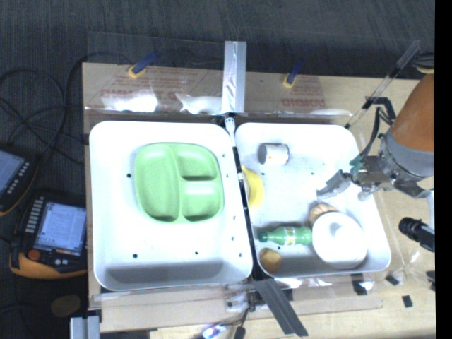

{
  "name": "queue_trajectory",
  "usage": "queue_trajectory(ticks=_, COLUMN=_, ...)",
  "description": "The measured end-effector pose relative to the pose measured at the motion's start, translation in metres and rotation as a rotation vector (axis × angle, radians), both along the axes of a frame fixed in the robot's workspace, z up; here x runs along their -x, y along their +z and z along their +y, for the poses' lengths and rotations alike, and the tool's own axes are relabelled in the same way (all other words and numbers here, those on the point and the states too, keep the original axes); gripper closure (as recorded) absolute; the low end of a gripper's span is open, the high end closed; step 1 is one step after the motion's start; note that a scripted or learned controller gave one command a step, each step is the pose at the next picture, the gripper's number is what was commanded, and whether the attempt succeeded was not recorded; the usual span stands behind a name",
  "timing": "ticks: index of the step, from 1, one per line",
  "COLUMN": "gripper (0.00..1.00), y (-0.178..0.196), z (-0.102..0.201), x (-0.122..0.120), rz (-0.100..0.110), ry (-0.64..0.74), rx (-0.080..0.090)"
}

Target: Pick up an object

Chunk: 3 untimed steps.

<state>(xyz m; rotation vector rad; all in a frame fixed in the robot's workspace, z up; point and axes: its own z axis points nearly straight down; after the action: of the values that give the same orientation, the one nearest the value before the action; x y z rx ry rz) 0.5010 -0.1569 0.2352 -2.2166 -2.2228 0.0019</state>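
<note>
Over the right bin's [304, 129] right edge, the gripper [346, 182] hangs above bare floor, fingers slightly parted and holding nothing. Just below it, near the front right corner, lie a white bowl [339, 239] and a brown round object [323, 209] touching its rim. A green bottle [286, 236], potato [270, 259], banana [253, 187] and small white cup [273, 153] lie apart; the left bin [113, 267] holds a green tray [178, 181].
</note>
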Motion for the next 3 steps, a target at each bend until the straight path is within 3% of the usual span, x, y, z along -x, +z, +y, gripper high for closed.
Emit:
queue_trajectory(ticks=1, gripper=0.0, y=-0.062, z=-0.046, x=-0.03, rz=-0.001, ry=0.256, rx=0.001)
queue_trajectory(ticks=2, gripper=0.0, y=-0.101, z=-0.045, x=-0.025, rz=0.0, ry=0.085, rx=-0.002)
queue_trajectory(ticks=3, gripper=0.0, y=-0.146, z=-0.022, x=-0.021, rz=-0.011, ry=0.0, rx=0.007)
